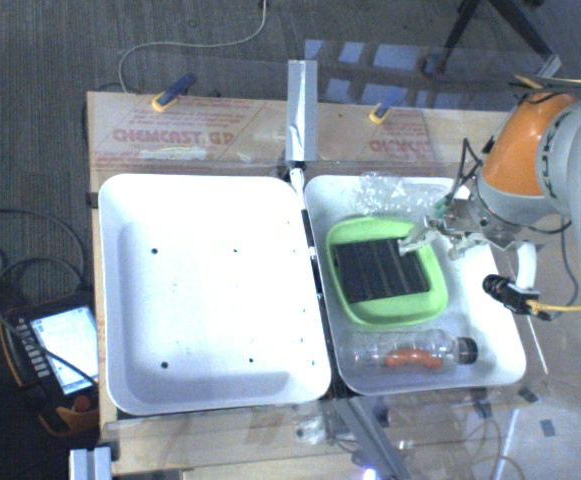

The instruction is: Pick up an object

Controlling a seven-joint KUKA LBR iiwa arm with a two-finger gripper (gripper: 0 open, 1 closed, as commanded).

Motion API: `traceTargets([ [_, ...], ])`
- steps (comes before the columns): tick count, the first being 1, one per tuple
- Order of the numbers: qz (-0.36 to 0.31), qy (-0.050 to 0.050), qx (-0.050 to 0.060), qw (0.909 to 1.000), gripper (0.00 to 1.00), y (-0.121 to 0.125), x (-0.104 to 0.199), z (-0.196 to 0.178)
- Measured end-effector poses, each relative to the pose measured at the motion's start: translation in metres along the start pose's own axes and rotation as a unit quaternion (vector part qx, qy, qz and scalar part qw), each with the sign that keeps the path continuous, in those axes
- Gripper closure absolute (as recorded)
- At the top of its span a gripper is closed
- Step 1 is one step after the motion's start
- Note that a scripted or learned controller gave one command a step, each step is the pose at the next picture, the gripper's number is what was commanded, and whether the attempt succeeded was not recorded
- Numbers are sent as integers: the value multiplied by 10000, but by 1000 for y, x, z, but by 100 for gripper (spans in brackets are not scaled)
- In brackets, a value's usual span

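Note:
In the right bin (500, 353) lies a green tray-like container (386, 309) with a dark ribbed inside. A clear plastic bottle (415, 353) with an orange part inside lies along the bin's front. Crumpled clear plastic (390, 194) sits at the bin's back. My gripper (422, 236) reaches in from the right and hangs over the green container's back right corner, close to or touching its rim. Nothing is visibly held in it.
The left bin (210, 288) stands beside the right one, with a raised divider between them. The arm's orange band (525, 148) and cables (515, 293) hang over the right bin's right edge. A tablet (55, 343) lies on the floor at left.

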State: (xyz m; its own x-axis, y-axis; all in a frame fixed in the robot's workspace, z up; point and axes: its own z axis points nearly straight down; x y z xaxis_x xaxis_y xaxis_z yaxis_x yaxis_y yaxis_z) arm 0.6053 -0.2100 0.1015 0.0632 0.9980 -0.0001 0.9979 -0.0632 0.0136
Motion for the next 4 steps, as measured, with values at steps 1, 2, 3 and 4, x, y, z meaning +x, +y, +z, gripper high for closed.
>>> traceTargets([
  [1,-6,12,-18,10000,100,2,2,-11],
  [2,-509,-29,29,9987,100,-22,49,-110],
  [3,-520,-10,62,9986,0,-23,52,-108],
  [4,-452,-19,-15,9990,0,-20,31,0],
])
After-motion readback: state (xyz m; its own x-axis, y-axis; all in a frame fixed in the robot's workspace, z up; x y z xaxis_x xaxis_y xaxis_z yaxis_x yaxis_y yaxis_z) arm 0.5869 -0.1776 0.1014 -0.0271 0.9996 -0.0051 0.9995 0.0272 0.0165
